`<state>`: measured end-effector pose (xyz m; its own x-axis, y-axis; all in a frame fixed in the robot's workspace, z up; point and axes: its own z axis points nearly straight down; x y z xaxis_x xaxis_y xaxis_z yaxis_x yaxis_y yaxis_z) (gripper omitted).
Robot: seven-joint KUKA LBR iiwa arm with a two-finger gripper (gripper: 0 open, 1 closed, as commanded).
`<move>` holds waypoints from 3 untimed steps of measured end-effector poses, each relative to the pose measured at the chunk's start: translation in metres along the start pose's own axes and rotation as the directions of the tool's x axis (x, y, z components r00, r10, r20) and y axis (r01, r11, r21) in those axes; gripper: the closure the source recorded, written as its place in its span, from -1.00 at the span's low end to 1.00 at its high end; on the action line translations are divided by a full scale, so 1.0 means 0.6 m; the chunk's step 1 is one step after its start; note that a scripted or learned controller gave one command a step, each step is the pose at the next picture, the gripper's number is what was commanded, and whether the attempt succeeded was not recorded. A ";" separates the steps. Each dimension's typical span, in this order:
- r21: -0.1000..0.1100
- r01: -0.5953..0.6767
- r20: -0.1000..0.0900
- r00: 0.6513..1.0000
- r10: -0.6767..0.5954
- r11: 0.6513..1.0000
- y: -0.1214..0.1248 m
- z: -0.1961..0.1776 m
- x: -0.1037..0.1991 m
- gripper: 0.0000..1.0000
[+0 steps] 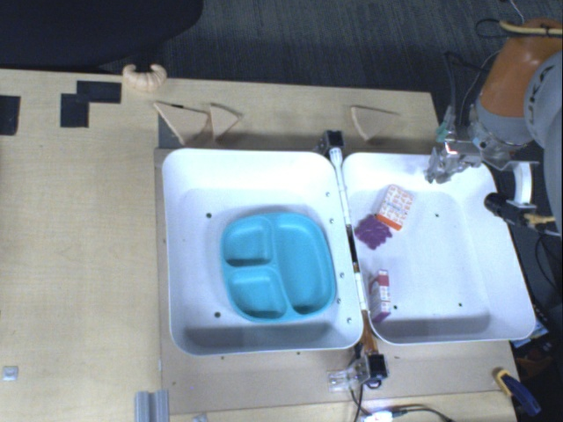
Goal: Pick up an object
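The small white carton with an orange-red checked face point(395, 207) lies in the right white bin point(457, 315), its long axis tilted slightly off the bin's near-far line, a flat purple scrap point(373, 232) just beside its lower left. The gripper point(440, 167) hangs to its upper right, near the bin's far rim

The grey arm point(519, 86) runs off the frame's right edge. The hand point(440, 167) at upper right is small and blurred. The print on the small box point(394, 207) is too small to read.
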<state>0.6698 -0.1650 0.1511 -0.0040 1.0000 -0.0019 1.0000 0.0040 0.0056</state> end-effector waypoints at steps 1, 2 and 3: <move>-0.005 0.002 0.002 1.000 -0.002 1.000 0.003 0.087 0.056 1.00; -0.003 0.004 -0.003 1.000 -0.004 1.000 0.002 -0.194 0.235 1.00; 0.001 0.002 -0.002 1.000 -0.002 1.000 0.001 -0.191 0.233 -1.00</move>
<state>0.6693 -0.0249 0.2653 -0.0065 1.0000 0.0000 1.0000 0.0065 0.0043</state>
